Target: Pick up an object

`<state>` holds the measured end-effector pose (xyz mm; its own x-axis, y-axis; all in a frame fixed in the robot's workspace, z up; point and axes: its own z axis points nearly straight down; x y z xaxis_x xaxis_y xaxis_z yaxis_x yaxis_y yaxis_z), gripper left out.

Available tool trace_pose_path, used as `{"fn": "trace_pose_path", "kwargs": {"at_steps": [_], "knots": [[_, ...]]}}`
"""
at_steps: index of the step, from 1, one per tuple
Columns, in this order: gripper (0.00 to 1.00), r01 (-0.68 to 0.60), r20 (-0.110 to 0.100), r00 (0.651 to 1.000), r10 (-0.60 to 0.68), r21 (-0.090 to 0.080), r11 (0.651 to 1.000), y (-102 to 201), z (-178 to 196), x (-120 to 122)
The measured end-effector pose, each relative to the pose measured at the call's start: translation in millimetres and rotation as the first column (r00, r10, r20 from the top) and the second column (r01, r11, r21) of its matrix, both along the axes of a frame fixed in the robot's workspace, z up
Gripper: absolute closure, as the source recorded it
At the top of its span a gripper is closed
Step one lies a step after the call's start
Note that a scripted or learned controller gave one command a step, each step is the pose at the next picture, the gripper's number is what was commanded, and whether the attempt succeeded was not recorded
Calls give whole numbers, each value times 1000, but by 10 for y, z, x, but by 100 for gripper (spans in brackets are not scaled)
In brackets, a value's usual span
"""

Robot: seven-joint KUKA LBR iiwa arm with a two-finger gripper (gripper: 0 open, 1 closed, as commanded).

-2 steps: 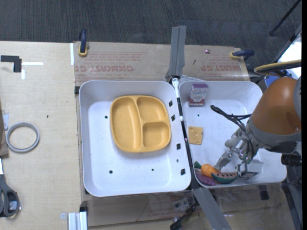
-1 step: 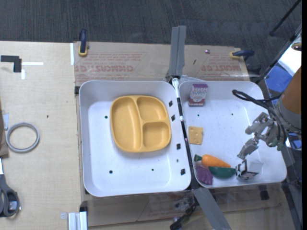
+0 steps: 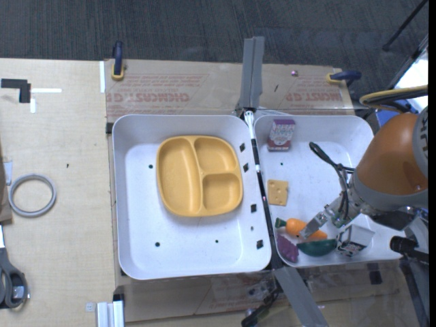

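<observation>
The right bin point(image 3: 354, 129) holds several small items. A purple and white packet point(image 3: 281, 134) lies at its far side and a yellow holed cheese slice point(image 3: 277, 192) near the middle. At its near left corner sit an orange carrot-like piece point(image 3: 296, 226), a purple piece point(image 3: 287, 248) and a dark green piece point(image 3: 317, 247), close together. My gripper point(image 3: 317, 226) reaches down from the right and its tip sits right at the orange piece, just above the green one. The arm's orange band point(image 3: 392, 162) covers the bin's right side.
The left bin point(image 3: 129, 216) holds a yellow divided plate point(image 3: 199, 176). A black cable point(image 3: 330, 161) curves across the right bin toward the wrist. A grey ring point(image 3: 30, 195) lies on the wooden bench at the left. A divider with black clips point(image 3: 255, 176) separates the bins.
</observation>
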<state>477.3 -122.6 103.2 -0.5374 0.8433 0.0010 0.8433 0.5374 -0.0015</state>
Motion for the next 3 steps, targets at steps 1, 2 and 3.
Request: {"fn": "trace_pose_path", "kwargs": {"at_steps": [1, 2, 3], "knots": [[100, -2, 0, 1000, 2, -1, 1000, 0, 87, 8], [0, -2, 0, 1000, 2, -1, 1000, 1, 87, 8], [0, 135, 1, 991, -135, -2, 991, 344, 879, 9]]}}
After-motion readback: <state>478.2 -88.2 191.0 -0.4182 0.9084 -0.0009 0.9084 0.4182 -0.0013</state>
